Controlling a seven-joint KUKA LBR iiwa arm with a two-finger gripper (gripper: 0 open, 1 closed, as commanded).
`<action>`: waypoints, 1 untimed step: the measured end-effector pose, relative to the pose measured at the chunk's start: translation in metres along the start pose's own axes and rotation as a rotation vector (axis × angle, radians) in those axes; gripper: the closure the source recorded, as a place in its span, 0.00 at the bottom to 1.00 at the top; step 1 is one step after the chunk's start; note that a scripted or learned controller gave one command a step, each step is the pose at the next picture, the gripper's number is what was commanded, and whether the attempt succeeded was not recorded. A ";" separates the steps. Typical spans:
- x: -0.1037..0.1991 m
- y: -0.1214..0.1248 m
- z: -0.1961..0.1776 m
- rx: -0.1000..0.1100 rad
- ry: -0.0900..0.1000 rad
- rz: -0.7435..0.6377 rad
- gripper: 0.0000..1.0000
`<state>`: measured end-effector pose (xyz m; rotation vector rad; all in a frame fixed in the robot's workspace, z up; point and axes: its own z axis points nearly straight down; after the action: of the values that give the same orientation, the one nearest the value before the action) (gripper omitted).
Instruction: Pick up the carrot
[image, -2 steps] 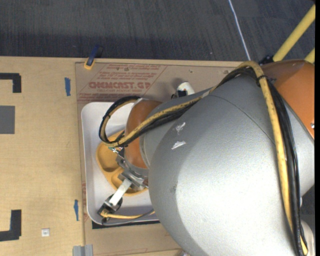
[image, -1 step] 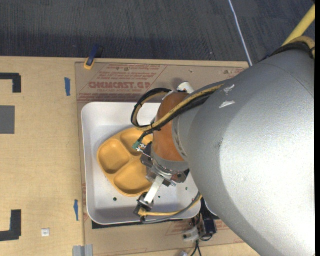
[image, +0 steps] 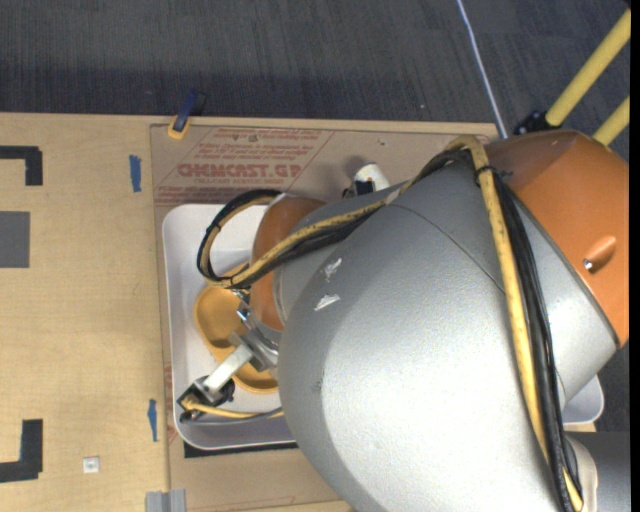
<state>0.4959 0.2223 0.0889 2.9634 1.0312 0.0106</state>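
Observation:
My arm (image: 430, 330) reaches deep over the left white bin (image: 180, 300) and covers most of both bins. Its orange wrist band (image: 275, 235) hangs over the middle of the left bin, and the gripper (image: 246, 338) is low inside the bin beneath it. An ochre-orange rounded thing (image: 214, 318) lies on the bin floor right against the gripper's left side; I cannot tell whether it is the carrot. Another orange patch (image: 256, 380) peeks out just below the gripper. Whatever lies under the gripper is hidden.
The left bin's near wall (image: 235, 432) and left wall are close to the gripper. A cardboard sheet (image: 80, 300) covers the bench to the left. A corner of the right bin (image: 588, 405) shows past the arm.

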 end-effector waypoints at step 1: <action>-0.001 0.000 0.000 0.004 -0.006 0.002 0.00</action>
<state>0.4945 0.2218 0.0889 2.9662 1.0297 0.0003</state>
